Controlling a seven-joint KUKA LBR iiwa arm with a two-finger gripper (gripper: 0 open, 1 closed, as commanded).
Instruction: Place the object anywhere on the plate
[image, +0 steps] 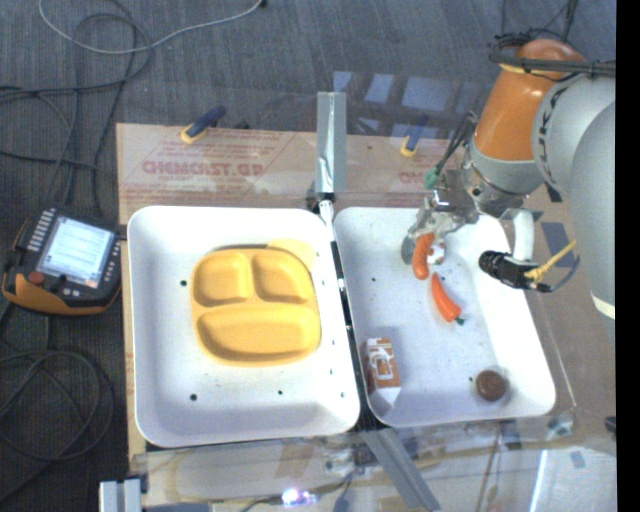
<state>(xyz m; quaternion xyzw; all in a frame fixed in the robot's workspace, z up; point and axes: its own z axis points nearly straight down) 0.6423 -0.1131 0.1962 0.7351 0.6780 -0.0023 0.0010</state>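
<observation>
- A small orange carrot (421, 256) hangs upright, clamped between the fingers of the gripper (428, 228) above the right bin (520, 330).
- It is smooth, short and tapered.

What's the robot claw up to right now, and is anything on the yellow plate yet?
Claw over right bin, an orange carrot-like piece at its tips; grip unclear. Second orange piece lies beside. Yellow plate in left bin, path unobstructed.

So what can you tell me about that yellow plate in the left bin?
The yellow plate looks like matte plastic, a rounded square with three moulded compartments: two smaller ones at the far side, one wide one nearer the camera. It lies flat near the middle of the left bin, turned slightly, with nothing on it.
</observation>
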